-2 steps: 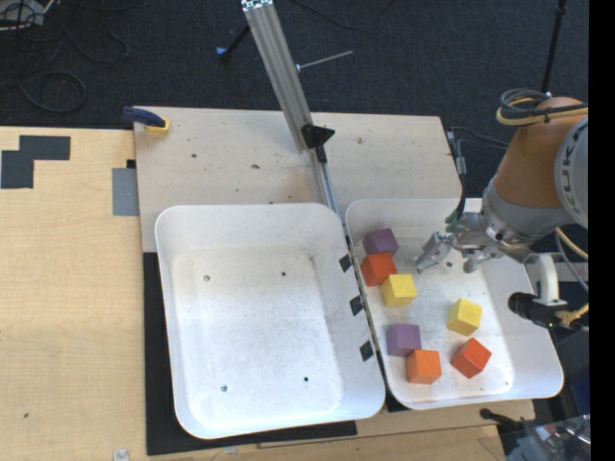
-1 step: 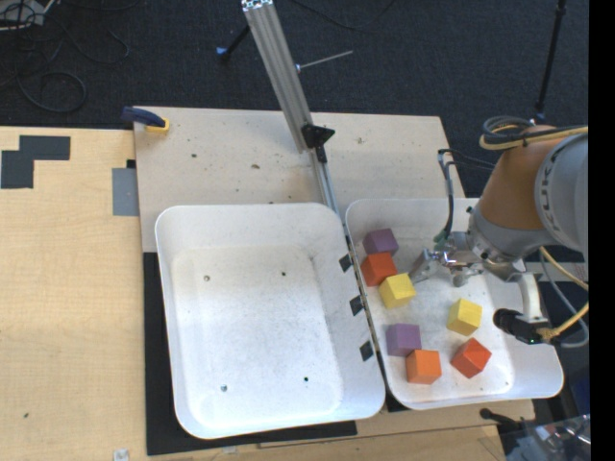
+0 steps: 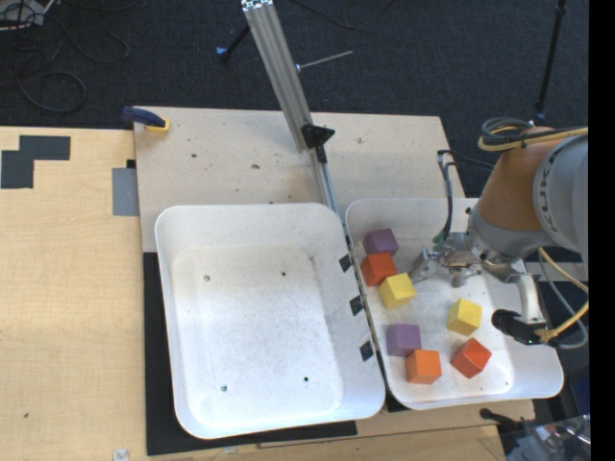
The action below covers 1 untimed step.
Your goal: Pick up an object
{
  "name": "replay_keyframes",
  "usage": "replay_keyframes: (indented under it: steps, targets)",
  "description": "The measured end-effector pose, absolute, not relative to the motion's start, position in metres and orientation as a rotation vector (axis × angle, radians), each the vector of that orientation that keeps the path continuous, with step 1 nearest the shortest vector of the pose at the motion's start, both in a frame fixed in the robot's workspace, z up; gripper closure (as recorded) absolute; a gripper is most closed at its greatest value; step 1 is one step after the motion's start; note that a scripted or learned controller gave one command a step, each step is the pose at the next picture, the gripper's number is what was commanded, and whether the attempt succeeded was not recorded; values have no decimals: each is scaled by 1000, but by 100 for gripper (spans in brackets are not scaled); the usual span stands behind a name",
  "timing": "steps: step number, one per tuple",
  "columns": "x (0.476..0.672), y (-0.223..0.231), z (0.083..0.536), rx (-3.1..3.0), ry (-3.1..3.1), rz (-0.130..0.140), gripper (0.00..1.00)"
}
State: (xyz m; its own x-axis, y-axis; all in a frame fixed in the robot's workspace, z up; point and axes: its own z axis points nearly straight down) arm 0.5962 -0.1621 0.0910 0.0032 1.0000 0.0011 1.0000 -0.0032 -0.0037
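Blocks (image 3: pixel 396 290) lie in right bin (image 3: pixel 538 377), seemingly scattered

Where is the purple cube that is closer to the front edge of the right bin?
In the camera view, this purple cube lies low in the right white bin, just above-left of an orange cube.

I find nothing I can read: no words, labels, brands or numbers. The one sign is a black-and-white checker tag (image 3: pixel 257 2) topping the slanted metal bar (image 3: pixel 284 70), far beyond my fingers.
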Motion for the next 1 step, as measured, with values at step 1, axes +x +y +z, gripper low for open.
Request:
replay_keyframes:
  steps: [1]
  targets:
    - [596,-163,101,-2227,-2209,3,100]
